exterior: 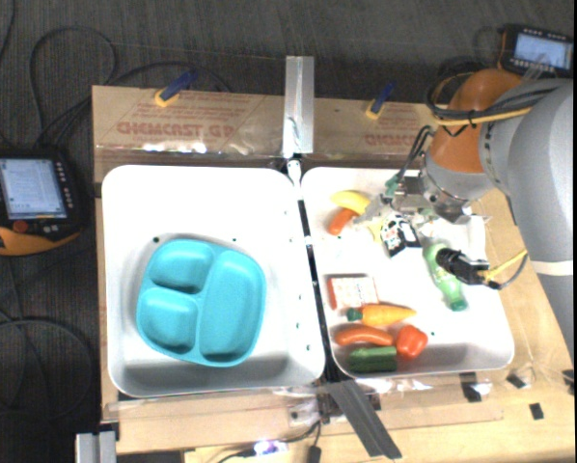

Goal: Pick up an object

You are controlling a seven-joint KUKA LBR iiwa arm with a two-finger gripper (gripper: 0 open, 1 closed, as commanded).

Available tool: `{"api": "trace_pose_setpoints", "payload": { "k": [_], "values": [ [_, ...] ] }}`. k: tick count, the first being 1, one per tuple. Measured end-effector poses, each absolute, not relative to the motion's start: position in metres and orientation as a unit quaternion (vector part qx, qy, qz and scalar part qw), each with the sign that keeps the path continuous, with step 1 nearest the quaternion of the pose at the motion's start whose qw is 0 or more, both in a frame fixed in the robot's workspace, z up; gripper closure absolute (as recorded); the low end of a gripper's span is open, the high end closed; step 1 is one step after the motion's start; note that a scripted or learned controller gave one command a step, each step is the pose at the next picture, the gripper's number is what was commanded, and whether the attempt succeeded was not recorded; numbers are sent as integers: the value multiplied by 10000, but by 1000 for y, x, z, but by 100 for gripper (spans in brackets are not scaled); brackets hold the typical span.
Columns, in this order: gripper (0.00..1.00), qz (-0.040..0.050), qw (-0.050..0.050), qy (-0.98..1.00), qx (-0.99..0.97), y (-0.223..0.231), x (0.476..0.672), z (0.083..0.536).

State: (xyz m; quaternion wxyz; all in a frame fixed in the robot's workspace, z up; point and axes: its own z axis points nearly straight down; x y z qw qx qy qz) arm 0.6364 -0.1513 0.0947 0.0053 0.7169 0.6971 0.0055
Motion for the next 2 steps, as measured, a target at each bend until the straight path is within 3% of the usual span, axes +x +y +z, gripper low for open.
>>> {"api": "trace_pose_setpoints", "payload": {
  "k": [1,2],
  "values": [
    [100,66,74,6977,7163,-151,638,106],
    [100,-6,-1,7254,6883,-96,651,208]
  ]
}}
